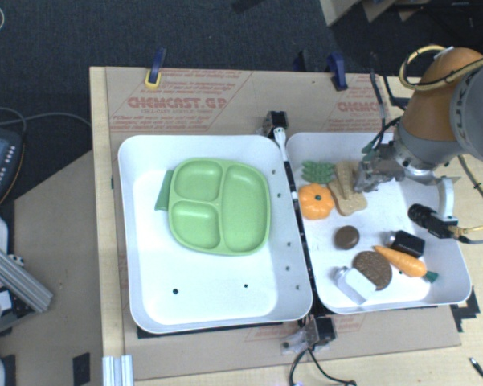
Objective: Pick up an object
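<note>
I am at the reach step: the gripper (368,175) hangs over the right bin (450,292) beside the tan cracker-like piece (345,191), its grip state unreadable, so next I must lower squarely.

- The divided plate (220,207) lies in the left bin (145,296), toward its back half.
- The right bin (454,284) sits just beside the left bin, touching along one side.
- In the right bin, the toy pumpkin (316,202) is nearest the left bin.
- The leafy toy (317,171) is behind the pumpkin.
- The bread slice (345,190) is right of the pumpkin, and the gripper (368,175) is above its far end.
- The small round cookie (346,236) is in front of the pumpkin.
- The big cookie (373,268) is in front of that, with the toy carrot (403,260) to its right.
</note>
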You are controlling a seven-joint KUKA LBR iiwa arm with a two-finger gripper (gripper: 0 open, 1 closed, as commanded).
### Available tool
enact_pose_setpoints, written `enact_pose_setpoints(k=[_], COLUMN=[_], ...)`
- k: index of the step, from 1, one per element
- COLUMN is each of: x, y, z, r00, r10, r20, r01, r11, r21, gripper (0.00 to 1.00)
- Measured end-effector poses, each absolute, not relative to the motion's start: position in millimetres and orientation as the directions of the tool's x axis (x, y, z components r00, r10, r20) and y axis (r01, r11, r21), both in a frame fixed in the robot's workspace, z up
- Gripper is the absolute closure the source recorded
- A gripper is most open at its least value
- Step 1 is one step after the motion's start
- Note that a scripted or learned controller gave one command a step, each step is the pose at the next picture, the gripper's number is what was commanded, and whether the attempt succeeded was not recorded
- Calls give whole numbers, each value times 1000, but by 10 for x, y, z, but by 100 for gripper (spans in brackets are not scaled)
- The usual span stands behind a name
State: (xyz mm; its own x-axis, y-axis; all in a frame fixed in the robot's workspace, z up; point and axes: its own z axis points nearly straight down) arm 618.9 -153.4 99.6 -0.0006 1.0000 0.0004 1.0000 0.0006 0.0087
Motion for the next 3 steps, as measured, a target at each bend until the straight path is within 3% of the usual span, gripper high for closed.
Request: enact_pose_setpoints(k=[2,3], x=[6214,6224], y=[-1479,-1479], z=[2095,2264], r00=[-1,-1], r10=[1000,1000], r20=[-2,-2], r01=[1000,1000], r11=[1,1], r21=[8,5], gripper=[100,100])
